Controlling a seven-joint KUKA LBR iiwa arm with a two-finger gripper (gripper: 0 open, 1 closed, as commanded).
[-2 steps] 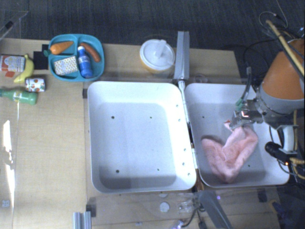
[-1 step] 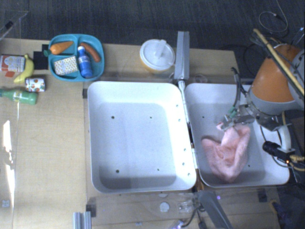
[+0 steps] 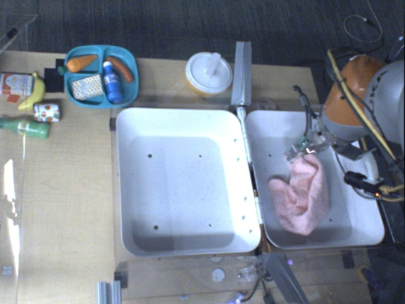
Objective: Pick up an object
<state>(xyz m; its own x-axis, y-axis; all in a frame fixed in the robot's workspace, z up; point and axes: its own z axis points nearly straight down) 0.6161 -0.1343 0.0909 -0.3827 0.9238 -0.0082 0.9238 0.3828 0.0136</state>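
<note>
A pink cloth (image 3: 300, 195) lies crumpled in the right white bin (image 3: 357, 233), stretched from the bin's middle up toward its far side. My gripper (image 3: 305, 149) reaches in from the right and sits right at the cloth's upper tip. The tip is drawn up in a peak between the fingers, which are shut on it. The rest of the cloth still rests on the bin floor. The arm's orange band (image 3: 354, 100) and grey wrist hang over the bin's far right corner.
The left white bin (image 3: 183, 170) stands beside it, across a metal divider (image 3: 241, 75). On the bench behind are a white lidded cup (image 3: 209, 73), a blue tray of toy food (image 3: 101, 75), a banana (image 3: 35, 92), a small can (image 3: 46, 112) and a green bottle (image 3: 25, 128). Cables trail at the right.
</note>
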